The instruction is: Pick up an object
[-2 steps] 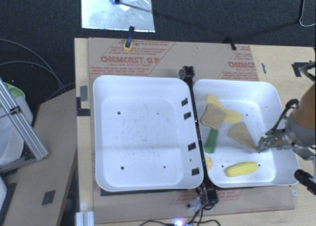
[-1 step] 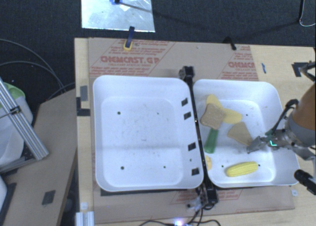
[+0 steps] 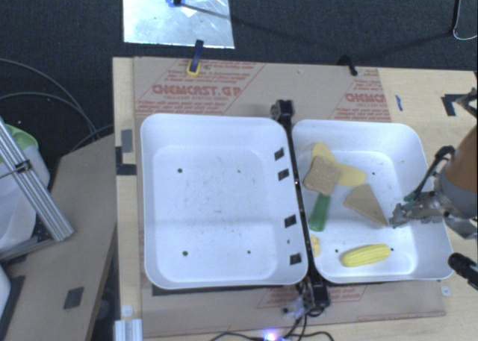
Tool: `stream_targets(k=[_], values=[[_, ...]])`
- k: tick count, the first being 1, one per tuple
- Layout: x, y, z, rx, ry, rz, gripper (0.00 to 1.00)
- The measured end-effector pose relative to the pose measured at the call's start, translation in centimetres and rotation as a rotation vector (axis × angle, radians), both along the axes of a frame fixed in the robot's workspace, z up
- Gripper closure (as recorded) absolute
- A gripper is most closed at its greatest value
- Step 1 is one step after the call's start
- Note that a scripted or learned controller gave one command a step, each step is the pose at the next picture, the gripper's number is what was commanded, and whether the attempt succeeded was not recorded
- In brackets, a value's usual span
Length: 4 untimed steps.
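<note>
The right bin holds several toy foods. A tan wedge lies near its middle, and a yellow corn cob rests by the front wall. A tan bread square overlaps a yellow piece and sits at the top of a green stick. A small yellow bit hugs the left wall. My gripper hangs low inside the bin's right side, right at the wedge's right tip. Nothing is seen held in it.
The left bin stands beside the right one, with a black divider between them. The arm comes in over the right bin's right wall. A metal frame stands at the far left.
</note>
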State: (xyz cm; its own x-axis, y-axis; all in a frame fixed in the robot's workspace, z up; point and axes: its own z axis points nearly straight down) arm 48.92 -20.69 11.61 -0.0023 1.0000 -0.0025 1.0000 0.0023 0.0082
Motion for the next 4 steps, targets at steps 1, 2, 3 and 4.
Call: stream_targets(k=[1,2,3,4], values=[[0.0,0.0,0.0,0.001,0.001,0.000,0.00],[7.4,0.1,-2.9,0.001,0.000,0.005,0.00],[-0.6,0.0,-3.0,0.004,0.013,-0.005,0.00],[4.1,12.9,-3.2,0.005,0.003,0.014,0.00]])
